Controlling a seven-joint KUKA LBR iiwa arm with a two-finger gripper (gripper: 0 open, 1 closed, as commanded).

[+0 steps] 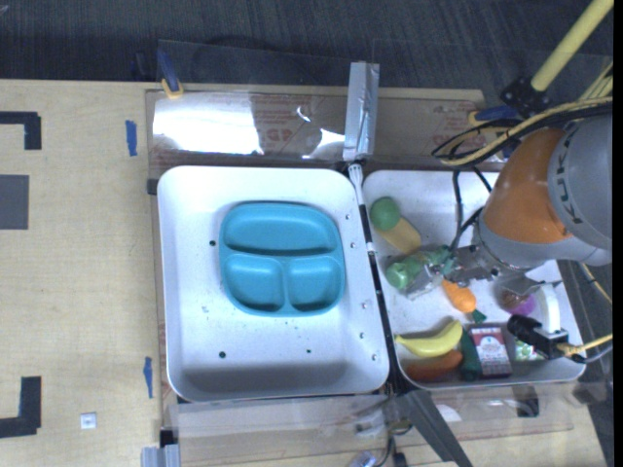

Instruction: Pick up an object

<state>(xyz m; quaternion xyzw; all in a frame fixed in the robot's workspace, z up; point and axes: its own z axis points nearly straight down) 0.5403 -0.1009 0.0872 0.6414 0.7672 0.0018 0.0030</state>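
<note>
Camera view: left bin [185, 290] w/ a blue divided tray [282, 257]. Right bin [428, 188] has a banana [431, 339], carrot [459, 296], green ball [384, 211] + other bits. Arm [545, 197] bends low over right bin, pincer [456, 266] near the carrot. Can't tell pincer state tbh.

Grey arm [584, 197] w/ orange band [523, 200], black cable [465, 224] along wrist.
</note>
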